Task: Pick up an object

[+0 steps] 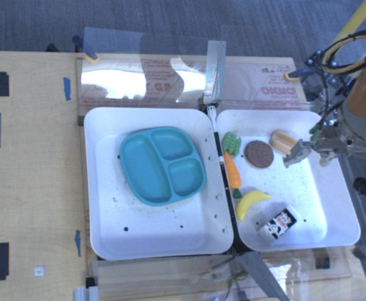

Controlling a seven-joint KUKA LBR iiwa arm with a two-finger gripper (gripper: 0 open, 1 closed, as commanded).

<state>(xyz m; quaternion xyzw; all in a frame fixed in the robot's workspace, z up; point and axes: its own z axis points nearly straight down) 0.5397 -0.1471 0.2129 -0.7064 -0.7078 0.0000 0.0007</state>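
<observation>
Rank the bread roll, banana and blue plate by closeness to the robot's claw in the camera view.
From the gripper:
1. Bread roll, just to its left in the right bin.
2. Banana, lower left, same bin.
3. Blue plate, in the left bin.

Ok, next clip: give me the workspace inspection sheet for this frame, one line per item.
Surface: two white bins side by side on a tan bench.
Job's things: right bin holds carrot, banana, brown disc, bread roll, green toy, small black-and-white carton.
Clutter: blue divided plate in left bin.
Grippers: gripper over right bin's upper right, holding nothing.
Cables: black and yellow bundle above the arm.
Surroundings: clear panels behind bins, grey carpet.
</observation>
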